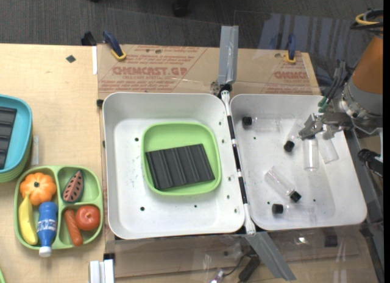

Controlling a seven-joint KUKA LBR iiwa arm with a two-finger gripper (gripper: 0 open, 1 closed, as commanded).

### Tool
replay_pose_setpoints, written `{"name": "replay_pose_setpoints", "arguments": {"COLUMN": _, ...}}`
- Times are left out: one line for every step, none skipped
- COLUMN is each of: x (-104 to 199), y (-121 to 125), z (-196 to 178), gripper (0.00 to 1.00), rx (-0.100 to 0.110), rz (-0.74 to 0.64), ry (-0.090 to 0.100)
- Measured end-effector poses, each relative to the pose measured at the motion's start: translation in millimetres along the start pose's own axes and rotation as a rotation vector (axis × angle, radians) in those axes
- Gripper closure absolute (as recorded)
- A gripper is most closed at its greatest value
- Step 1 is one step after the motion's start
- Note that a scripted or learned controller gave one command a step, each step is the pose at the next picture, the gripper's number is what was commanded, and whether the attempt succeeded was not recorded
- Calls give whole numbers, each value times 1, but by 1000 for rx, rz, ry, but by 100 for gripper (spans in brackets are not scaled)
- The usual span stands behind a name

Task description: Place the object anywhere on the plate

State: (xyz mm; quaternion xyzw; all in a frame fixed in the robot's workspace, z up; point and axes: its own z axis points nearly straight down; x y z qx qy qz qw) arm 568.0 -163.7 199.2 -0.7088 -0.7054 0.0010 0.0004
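Over the right bin (359,212) hangs the gripper (317,126), near its far right wall; whether it is parted or closed I cannot tell. Clear vials (311,154) with black caps lie scattered below it. A green plate (210,132) in the left bin (119,154) carries a dark ribbed slab (178,166).

From my console, the gripper (312,127) hangs over the right bin (341,215), near its far right side. Just below the fingers lies a clear vial (311,154); another vial (281,183) lies further toward the near edge, left of the fingers. A small cap (289,146) sits just left of the fingers. Well to the fingers' left, the left bin (119,154) holds the plate (152,139), and a ridged slab (180,165) lies on it.
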Motion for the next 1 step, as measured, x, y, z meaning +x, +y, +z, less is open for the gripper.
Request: {"name": "replay_pose_setpoints", "arguments": {"x": 0, "y": 0, "z": 0, "gripper": 0, "rx": 0, "rz": 0, "ry": 0}}
